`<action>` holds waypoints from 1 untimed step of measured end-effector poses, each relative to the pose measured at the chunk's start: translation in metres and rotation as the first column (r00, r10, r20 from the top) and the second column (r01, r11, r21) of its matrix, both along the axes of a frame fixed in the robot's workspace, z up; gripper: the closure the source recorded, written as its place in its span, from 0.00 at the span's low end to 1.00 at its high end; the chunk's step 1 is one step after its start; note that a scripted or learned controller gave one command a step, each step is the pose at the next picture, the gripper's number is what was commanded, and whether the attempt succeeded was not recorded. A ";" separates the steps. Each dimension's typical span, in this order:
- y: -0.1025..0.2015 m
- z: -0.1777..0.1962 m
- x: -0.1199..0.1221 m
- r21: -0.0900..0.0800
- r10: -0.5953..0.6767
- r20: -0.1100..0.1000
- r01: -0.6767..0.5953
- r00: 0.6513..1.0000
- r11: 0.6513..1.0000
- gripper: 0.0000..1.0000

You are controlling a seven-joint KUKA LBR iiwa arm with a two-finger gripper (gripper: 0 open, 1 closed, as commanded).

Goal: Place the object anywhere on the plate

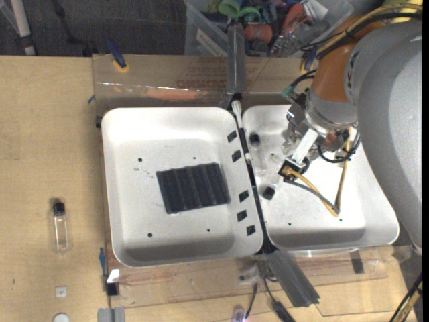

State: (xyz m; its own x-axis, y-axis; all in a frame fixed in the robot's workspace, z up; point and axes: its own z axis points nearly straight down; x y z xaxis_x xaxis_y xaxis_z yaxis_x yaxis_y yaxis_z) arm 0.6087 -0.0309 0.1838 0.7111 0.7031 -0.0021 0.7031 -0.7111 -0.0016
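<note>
Landmark: I am taking the dark ribbed plate [193,187] in the left bin [120,129] as my reference.
Object: a small dark object [267,192] is lying right of the plate, across the divider (in the right bin [375,210]).
End effector [289,172]: I am hovering just up-right of the object; finger state, I cannot tell.
Bearing: the object is sitting between me and the plate.
</note>
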 end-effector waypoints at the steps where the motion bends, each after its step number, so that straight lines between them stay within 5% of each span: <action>1: 0.029 0.005 0.037 0.000 0.405 0.002 -0.405 0.914 0.914 1.00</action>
State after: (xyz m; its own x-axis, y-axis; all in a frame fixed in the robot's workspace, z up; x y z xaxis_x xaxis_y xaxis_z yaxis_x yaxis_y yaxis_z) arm 0.6456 -0.0016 0.1885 0.3658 0.9307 -0.0006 0.9307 -0.3658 0.0001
